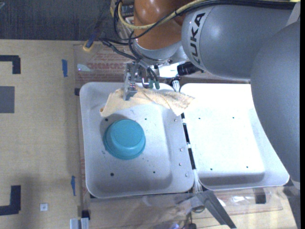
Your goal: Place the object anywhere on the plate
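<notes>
We see the two-finger metal gripper (129,87) at the far edge of the left shallow white bin (95,175), its fingers closed narrowly on the crumpled tan cloth (152,99). The cloth drapes from the gripper across that bin's far rim toward the right white bin (267,175). The round blue upturned plate (125,138) sits just below the cloth, apart from it.

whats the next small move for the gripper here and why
Probably lift a little and carry the cloth toward the blue plate. The gripper sits at the far edge of the left bin, on the tan cloth, which drapes across that bin's far edge and over the divider. The blue plate lies just nearer the camera, apart from the cloth. Whether the cloth is truly gripped is unclear.
</notes>
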You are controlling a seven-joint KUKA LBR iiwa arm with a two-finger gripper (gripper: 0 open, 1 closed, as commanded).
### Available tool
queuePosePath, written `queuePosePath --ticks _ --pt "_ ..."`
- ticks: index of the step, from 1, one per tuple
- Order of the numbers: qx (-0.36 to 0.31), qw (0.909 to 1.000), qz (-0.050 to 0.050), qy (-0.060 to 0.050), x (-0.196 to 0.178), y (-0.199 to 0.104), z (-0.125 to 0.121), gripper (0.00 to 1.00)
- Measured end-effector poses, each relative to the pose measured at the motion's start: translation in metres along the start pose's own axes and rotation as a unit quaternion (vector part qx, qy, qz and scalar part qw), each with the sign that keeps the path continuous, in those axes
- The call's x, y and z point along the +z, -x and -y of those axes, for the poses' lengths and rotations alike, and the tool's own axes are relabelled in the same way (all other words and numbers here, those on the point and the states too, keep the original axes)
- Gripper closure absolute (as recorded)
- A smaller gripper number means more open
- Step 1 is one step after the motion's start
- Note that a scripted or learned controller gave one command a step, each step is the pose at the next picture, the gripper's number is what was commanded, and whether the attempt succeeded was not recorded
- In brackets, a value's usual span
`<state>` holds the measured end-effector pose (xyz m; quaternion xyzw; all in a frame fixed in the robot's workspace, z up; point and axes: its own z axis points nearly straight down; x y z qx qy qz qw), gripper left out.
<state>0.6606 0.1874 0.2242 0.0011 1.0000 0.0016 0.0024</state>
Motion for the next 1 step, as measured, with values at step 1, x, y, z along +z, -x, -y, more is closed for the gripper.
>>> queuePosePath --ticks 1 --pt "0.000 1.0000 0.000 0.000 -0.0005 0.0002 0.0001 0.00"
